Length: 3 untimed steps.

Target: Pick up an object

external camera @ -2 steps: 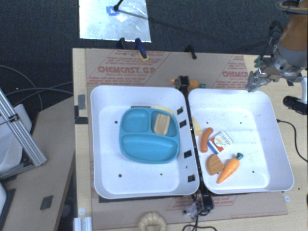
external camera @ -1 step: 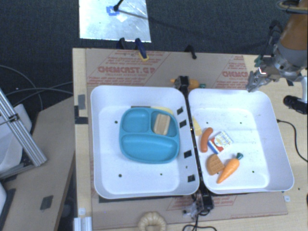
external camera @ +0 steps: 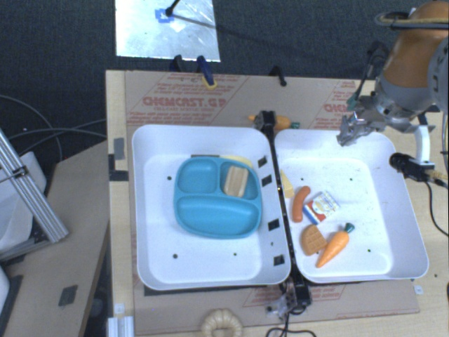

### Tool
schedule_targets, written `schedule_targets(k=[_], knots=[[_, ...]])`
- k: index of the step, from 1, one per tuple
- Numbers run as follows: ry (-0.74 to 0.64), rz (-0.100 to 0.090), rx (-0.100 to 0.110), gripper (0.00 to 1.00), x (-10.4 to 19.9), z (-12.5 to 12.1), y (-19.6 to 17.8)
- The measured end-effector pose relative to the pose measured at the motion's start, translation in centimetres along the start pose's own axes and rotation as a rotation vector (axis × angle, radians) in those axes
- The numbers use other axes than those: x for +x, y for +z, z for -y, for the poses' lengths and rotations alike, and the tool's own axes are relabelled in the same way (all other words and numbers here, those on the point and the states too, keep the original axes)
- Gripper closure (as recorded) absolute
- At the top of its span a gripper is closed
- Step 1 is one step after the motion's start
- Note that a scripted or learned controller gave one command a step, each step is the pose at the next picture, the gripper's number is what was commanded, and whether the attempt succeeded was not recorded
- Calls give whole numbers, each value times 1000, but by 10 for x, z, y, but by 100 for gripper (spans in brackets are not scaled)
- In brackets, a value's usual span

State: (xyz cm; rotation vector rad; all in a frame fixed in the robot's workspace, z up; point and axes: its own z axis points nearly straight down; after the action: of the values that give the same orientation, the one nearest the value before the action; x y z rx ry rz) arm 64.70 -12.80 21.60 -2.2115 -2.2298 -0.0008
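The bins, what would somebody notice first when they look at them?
Probably the blue plate filling the left bin, with a slice of bread in one of its compartments. Next, the toy food bunched in the right bin: a carrot, a sausage and a small packet. The gripper is above that bin's far edge, away from the food.

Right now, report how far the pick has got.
Nothing looks picked yet. The two-finger gripper hangs over the right white bin's far edge, nothing visible between its fingers. The orange toy carrot, sausage, brown biscuit-shaped piece and small white packet lie in that bin. Descent, grasp and lift remain.
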Motion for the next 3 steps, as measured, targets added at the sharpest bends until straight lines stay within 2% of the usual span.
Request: schedule_targets(k=[2,3], knots=[[0,0,0,100,92,43,-20],[-1,-1,1,100,143,58,-3]])
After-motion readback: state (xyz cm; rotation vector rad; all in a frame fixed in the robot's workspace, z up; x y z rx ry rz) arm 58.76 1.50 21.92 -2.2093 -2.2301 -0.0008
